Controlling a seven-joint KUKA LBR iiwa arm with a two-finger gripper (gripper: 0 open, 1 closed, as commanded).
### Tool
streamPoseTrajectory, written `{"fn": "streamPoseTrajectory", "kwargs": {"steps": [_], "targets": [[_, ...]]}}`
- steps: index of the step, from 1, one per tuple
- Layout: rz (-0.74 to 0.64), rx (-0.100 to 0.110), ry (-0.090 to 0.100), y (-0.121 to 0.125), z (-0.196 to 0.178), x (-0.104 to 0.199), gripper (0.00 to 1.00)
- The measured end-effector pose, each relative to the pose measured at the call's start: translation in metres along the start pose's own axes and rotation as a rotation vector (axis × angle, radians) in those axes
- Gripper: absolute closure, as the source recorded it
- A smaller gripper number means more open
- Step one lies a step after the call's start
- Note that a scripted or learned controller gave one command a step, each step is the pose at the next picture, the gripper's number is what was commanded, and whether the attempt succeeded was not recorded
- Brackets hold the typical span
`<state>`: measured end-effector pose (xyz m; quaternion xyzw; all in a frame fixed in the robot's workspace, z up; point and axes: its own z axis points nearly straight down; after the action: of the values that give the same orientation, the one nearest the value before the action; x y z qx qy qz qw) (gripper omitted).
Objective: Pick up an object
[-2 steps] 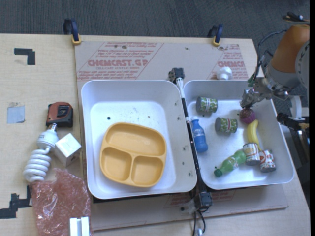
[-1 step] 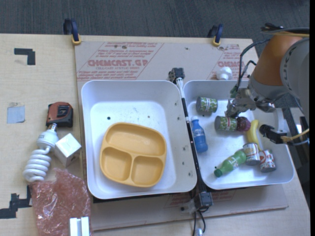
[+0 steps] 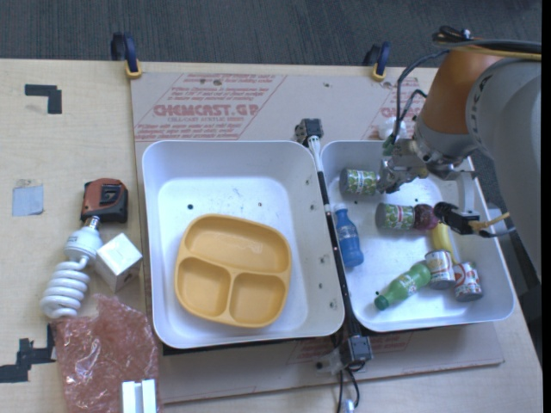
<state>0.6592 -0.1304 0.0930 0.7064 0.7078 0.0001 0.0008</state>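
Gripper [image 3: 398, 177] hung low over the right bin's [image 3: 499, 304] far edge, beside a green can [image 3: 361, 181]; couldn't tell its state. Nothing looked lifted yet, so grasp and pick-up remained.

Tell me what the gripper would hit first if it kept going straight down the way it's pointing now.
Most likely the green-labelled can lying on its side at the far end of the right white bin. The gripper points down just beside it, so it might instead reach the bin floor; depth is unclear from this slanted view.
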Motion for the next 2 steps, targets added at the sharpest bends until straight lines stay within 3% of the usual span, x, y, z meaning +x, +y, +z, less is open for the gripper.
{"fn": "streamPoseTrajectory", "kwargs": {"steps": [1,2], "targets": [[0.001,-0.001,-0.001,0.000,-0.023,-0.072,0.00],[0.000,0.001,0.000,0.000,0.000,-0.027,0.00]]}}
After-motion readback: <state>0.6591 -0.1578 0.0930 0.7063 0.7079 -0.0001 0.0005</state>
